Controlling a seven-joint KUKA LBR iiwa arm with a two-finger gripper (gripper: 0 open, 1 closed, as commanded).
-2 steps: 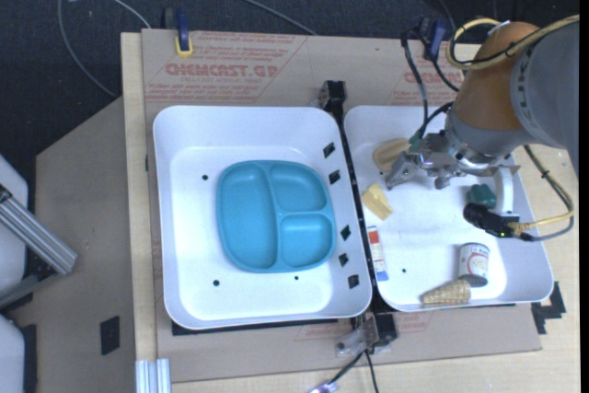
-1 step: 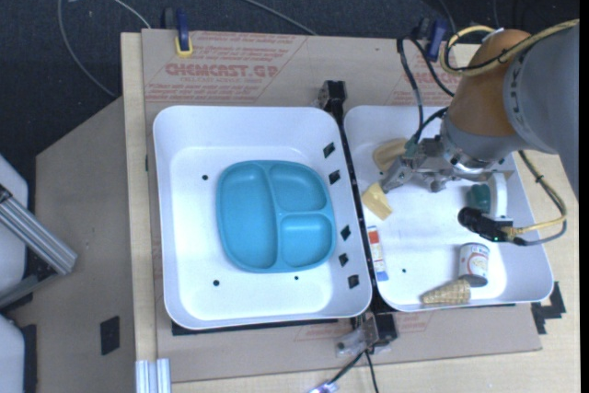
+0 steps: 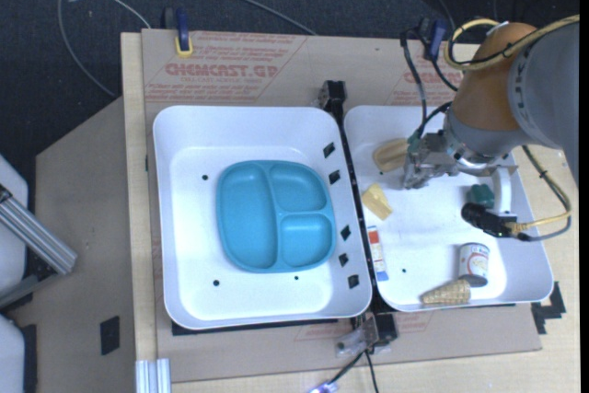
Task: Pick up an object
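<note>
At the near edge of the right bin (image 3: 515, 290) we find an ice-cream cone (image 3: 447, 293) lying on its side, and just beyond it a small can (image 3: 473, 260) with a red and white label whose print is too small to read. Against that bin's left wall lies a flat red, white and blue packet (image 3: 376, 254); its lettering cannot be made out either. A little farther in, a pale yellow wedge (image 3: 375, 201) rests on the bin floor. A teal object (image 3: 481, 195) and a black fitting (image 3: 485, 218) with a yellow cable show just right of the wrist.

The left bin (image 3: 184, 152) holds a blue divided plate (image 3: 275, 214) with three compartments, lying flat near its centre.

The gripper (image 3: 416, 168) sits low over the far left part of the right bin, below the grey arm (image 3: 543, 87) and its orange band (image 3: 488, 78). We cannot tell how far it is open, nor whether it grips anything. A tan object (image 3: 390, 154) lies directly beside it, on its left; contact cannot be confirmed.

Beyond the bins, the brown board (image 3: 276, 69) under them carries red print. We read "CHEMCAST GP" near its far left corner; the smaller lines are illegible. A blue and yellow clamp (image 3: 183, 32) grips the board's far edge.
</note>
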